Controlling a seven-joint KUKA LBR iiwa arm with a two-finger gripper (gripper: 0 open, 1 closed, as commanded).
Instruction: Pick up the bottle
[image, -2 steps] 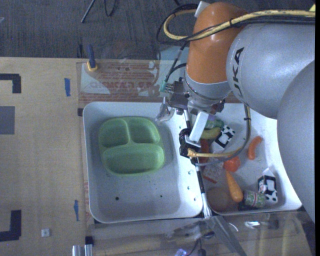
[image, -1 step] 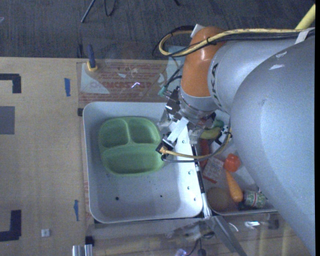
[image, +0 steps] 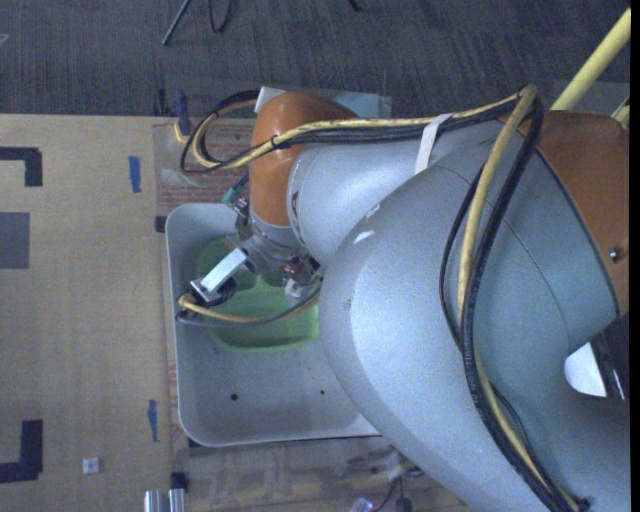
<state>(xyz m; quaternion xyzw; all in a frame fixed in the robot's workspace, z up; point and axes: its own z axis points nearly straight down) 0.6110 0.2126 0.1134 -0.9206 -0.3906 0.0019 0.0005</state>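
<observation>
A pale green plastic thing (image: 268, 322) lies in the white bin (image: 200, 400), near its middle. The arm hides most of it, so I cannot tell whether it is the bottle. My gripper (image: 288, 278) is down inside the bin, right over the green thing's upper part and close to it or touching it. The orange-banded wrist (image: 275, 160) stands above it and blocks the view of the gripper's tip.
The grey arm (image: 450, 330) covers the right half of the view and whatever lies under it. To the left is the wooden bench top (image: 80, 300) with black and blue tape marks. The bin floor (image: 270, 395) below the green thing is bare.
</observation>
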